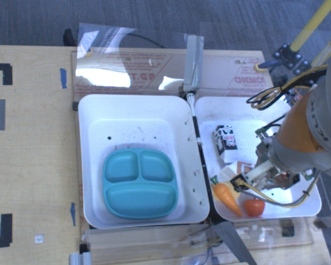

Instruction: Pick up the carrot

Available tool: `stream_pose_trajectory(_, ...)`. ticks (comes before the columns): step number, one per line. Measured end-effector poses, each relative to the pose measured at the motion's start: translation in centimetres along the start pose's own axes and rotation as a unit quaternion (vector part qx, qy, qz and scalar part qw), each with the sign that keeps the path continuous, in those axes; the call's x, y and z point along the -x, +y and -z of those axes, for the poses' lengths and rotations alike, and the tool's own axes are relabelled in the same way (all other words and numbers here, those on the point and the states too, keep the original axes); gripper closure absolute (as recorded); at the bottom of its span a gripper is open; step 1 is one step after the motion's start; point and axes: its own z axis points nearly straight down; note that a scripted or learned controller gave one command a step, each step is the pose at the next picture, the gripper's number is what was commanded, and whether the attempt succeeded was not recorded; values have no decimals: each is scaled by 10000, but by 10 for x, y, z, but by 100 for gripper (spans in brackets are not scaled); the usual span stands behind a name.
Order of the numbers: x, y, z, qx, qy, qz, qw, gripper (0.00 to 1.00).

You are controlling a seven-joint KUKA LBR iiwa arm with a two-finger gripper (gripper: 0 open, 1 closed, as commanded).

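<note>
Carrot (pixel 227 197) lies at front of right bin (pixel 248 110), near left wall, tomato (pixel 254 206) just beside. Hand (pixel 241 182) hovers just above carrot; grip state: cannot tell. Risk, as judged: crowding tomato or bin wall may deflect grab, carrot slips.

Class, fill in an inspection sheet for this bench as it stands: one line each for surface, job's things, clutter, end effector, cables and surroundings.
Surface: two shallow white bins side by side, left bin and right bin, on a wooden bench.
Job's things: carrot lying in the right bin near its front left corner, not held.
Clutter: teal divided plate in the left bin; red tomato beside the carrot; black-and-white carton further back.
End effector: end effector low over the right bin, just right of the carrot; finger state unclear.
Cables: yellow cable looping under the wrist; black cables behind.
Surroundings: clear panel behind the bins; grey carpet.
</note>
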Motion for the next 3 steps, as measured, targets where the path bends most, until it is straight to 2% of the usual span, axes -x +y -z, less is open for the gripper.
stream_pose_trajectory(1, -28, -69, 67, -35, -55, -994, 9950, 100)
stream_pose_trajectory(2, -26, -68, 66, -31, -70, -1005, 9949, 0)
stream_pose_trajectory(3, -27, -68, 75, -34, -74, -992, 9950, 100)
